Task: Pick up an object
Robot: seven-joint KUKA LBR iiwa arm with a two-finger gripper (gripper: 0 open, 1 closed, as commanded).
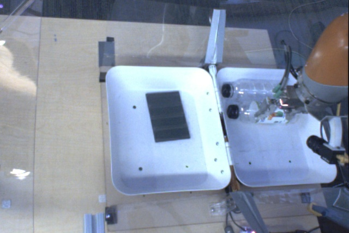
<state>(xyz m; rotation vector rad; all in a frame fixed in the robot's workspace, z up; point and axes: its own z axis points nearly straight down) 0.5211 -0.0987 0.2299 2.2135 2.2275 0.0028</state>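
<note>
Two clear plastic bottles with black caps lie side by side in the back left part of the right bin. The rear bottle points its cap left, and so does the front bottle. My gripper is low over the right end of the front bottle, at or very near its body. The grey arm with its orange band comes in from the right above it. A flat dark grey rectangular pad lies in the middle of the left bin.
A metal post stands at the back between the two bins. A black fitting and cables hang by the right bin's right edge. The wooden bench stretches to the left.
</note>
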